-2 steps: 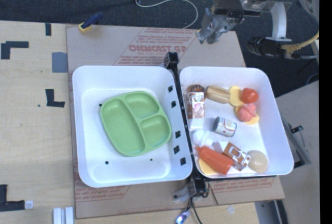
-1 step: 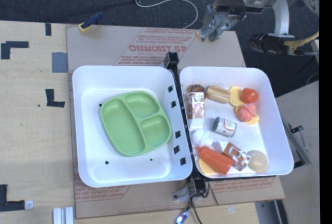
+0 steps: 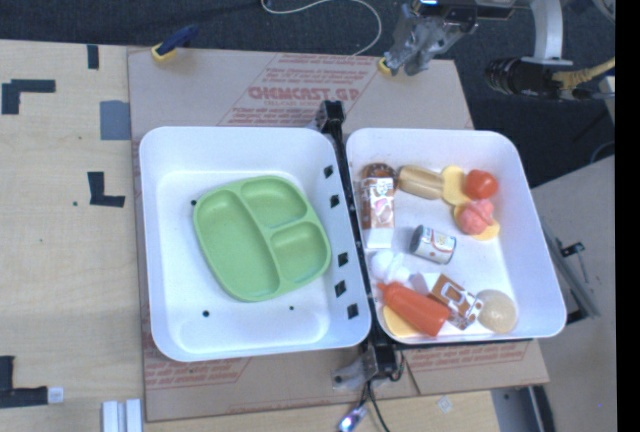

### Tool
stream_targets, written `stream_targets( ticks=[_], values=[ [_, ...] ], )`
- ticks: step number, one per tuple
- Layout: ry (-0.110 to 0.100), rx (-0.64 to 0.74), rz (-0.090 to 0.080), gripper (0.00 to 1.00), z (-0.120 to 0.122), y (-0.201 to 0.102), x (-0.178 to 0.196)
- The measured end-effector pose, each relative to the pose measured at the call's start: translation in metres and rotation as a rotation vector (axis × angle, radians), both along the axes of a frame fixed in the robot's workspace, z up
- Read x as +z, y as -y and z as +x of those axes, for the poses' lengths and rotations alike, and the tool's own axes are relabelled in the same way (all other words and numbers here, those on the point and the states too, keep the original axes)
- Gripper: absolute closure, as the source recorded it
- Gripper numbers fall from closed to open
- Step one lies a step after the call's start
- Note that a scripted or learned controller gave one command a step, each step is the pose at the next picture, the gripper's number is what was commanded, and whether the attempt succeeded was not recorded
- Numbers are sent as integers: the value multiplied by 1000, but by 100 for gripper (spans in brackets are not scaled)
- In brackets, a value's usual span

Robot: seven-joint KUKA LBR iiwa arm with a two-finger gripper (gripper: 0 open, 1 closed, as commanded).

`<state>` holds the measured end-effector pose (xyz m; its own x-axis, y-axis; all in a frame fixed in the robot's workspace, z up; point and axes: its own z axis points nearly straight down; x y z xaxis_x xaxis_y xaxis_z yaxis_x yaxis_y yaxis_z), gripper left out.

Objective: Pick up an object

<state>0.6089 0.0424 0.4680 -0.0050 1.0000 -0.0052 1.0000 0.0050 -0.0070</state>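
1. From my camera view, the gripper (image 3: 412, 55) hangs over the surface's far edge, beyond the right bin (image 3: 520, 170); I cannot tell its state.
2. That bin holds the objects: a small can (image 3: 434, 243), a red tomato (image 3: 481, 184), an orange carrot (image 3: 414, 309).
3. The left bin (image 3: 165, 155) carries a green divided plate (image 3: 262, 236).

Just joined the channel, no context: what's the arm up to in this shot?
The grey KUKA arm's gripper hangs above the bench beyond the far edge of the two bins, over neither of them, and nothing shows in it. The shallow white right bin holds a jumble of small toy foods, among them a red tomato and an orange carrot. The left white bin holds a green three-compartment plastic tray. No pick is under way.
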Motion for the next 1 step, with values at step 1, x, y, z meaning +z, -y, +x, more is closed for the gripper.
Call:
stream_targets(
  ticks=[1],
  values=[
    [-1, 1, -2, 100, 1, 0, 9]
  ],
)
